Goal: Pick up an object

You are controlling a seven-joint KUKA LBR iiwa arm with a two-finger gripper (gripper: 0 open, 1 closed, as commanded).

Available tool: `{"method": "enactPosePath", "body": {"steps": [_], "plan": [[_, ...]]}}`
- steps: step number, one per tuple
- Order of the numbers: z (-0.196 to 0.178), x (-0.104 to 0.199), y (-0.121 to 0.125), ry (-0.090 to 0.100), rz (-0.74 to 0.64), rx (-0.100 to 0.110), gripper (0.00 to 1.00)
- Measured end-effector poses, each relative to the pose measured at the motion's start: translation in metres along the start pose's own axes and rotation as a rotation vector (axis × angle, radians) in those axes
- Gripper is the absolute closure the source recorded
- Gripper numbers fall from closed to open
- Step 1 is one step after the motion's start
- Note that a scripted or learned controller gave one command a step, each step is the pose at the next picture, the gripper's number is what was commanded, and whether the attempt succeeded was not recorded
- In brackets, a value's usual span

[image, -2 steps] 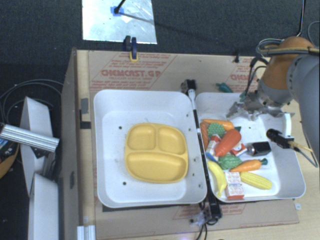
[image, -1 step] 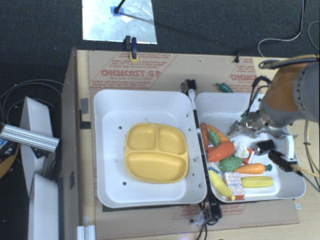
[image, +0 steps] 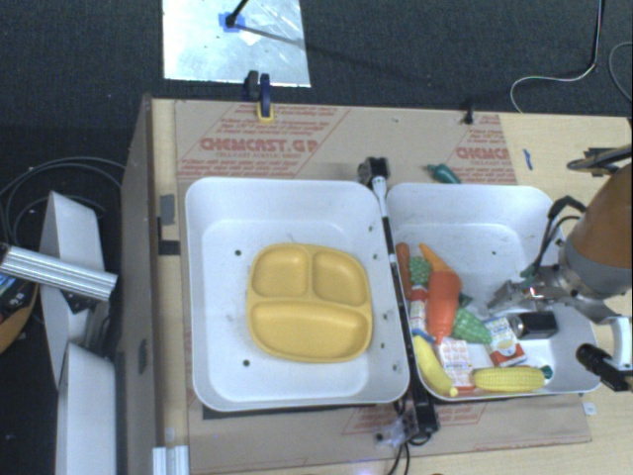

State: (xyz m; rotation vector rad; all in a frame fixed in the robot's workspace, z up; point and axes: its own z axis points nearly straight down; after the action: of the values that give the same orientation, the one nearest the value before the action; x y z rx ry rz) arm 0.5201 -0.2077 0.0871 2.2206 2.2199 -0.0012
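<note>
the grey two-finger gripper [image: 510, 293] hangs over the right white bin [image: 475, 211]; its finger state i cannot tell. nearest lies a small red-and-white printed carton [image: 502, 334], likely light, stiff and slick-faced. pinching across its narrow sides looks best.

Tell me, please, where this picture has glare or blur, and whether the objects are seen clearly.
Camera view: glare on the foil sheet above the bench; yellow tray fairly sharp, evenly lit; toy food soft and crowded; gripper dim and blurred.
</note>
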Motion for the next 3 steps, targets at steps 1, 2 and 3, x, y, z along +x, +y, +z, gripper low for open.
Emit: {"method": "enactPosePath", "body": {"steps": [1,2,3], "plan": [[-0.033,0.039,0.08,0.001,-0.004,-0.003,0.0],[-0.029,0.1,0.016,0.002,-0.003,0.0,0.0],[0.002,0.109,-0.012,-0.001,0.0,-0.003,0.0]]}}
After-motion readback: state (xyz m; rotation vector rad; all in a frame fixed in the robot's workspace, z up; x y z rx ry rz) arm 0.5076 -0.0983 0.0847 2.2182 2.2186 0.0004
